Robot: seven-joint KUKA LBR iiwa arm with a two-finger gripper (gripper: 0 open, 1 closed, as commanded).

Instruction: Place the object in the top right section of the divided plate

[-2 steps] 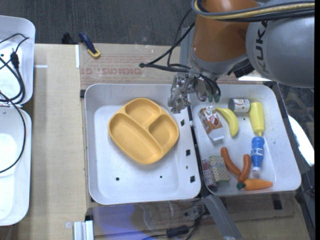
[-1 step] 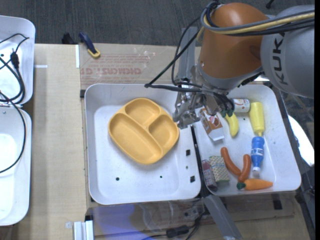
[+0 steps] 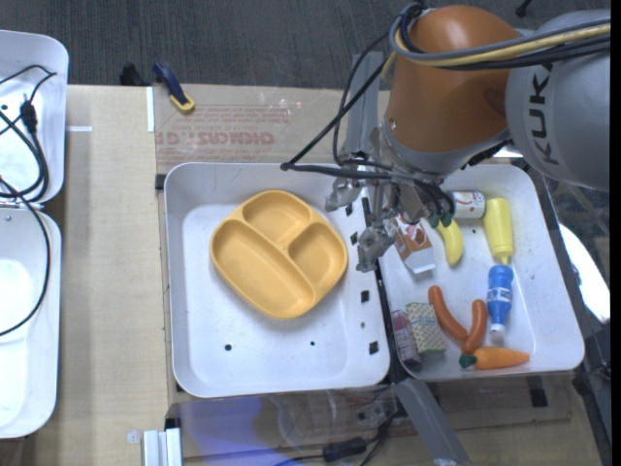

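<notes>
Pincer (image 3: 374, 223) hangs over the seam between the two bins, near a small carton (image 3: 412, 245) just at its 3 o'clock; I cannot tell its state. From the right the grey arm (image 3: 572, 95) reaches in, its orange band (image 3: 451, 76) bulging above the wrist, pointing down. At 9 o'clock from it lies the yellow divided plate (image 3: 278, 252) in the left bin (image 3: 194, 289). A banana (image 3: 450, 243) lies beside the carton.
</notes>
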